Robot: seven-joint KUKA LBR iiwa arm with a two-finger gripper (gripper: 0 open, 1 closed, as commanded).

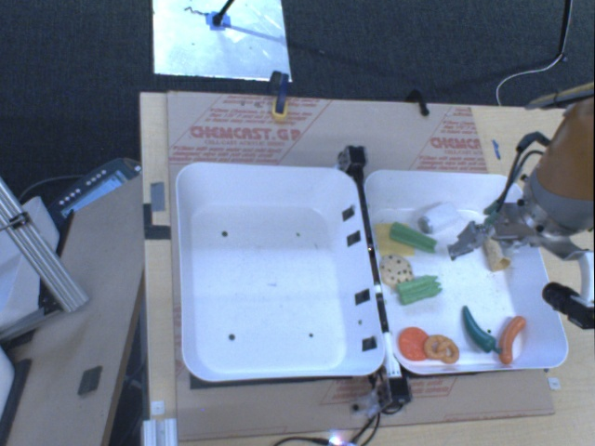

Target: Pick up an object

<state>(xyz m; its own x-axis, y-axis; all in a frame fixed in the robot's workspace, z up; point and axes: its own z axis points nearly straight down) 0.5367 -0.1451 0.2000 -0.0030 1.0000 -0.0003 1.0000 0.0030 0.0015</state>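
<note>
Red "CHEMCAST GP" lettering on table (pixel 307 124) board far left of tool (pixel 462 246), jaw state unclear, beside white object (pixel 439 217).

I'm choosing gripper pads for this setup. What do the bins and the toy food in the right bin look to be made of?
The bins look like thin moulded plastic, white and smooth, with rounded corners and faint glare. The green pieces, the orange disc and the sausage look like moulded plastic toys, in solid colours with a slight sheen; rubber or foam cannot be ruled out.
</note>
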